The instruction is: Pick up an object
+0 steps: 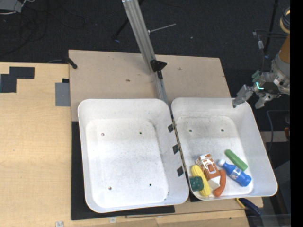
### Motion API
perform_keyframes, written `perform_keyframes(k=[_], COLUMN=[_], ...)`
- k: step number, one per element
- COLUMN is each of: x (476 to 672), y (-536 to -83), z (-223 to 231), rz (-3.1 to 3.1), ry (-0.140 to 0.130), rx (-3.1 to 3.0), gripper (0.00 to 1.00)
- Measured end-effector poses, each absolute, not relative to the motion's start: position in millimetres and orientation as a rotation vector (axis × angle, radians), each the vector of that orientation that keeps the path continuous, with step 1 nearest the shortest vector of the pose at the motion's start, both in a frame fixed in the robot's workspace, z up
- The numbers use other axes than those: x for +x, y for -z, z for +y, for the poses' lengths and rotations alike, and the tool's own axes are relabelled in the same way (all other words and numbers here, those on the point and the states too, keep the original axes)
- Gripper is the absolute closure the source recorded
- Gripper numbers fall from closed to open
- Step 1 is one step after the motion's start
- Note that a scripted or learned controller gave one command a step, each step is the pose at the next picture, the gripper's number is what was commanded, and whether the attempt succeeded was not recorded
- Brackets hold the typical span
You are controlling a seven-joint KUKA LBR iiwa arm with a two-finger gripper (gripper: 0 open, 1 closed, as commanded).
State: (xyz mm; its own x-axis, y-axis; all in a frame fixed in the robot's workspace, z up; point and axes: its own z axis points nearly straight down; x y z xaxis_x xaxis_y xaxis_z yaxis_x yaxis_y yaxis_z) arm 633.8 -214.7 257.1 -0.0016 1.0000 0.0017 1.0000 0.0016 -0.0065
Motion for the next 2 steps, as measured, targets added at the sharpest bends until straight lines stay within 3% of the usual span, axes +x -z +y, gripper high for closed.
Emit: perform_keyframes(k=[1,2], x=[634.6,639.2], y=[-260,-198], z=[-214,-218], rz=[-2.225,-2.216], ry=[-0.003,-0.006], rx=[-2.215,-2.217], gripper=[0.00,0.00])
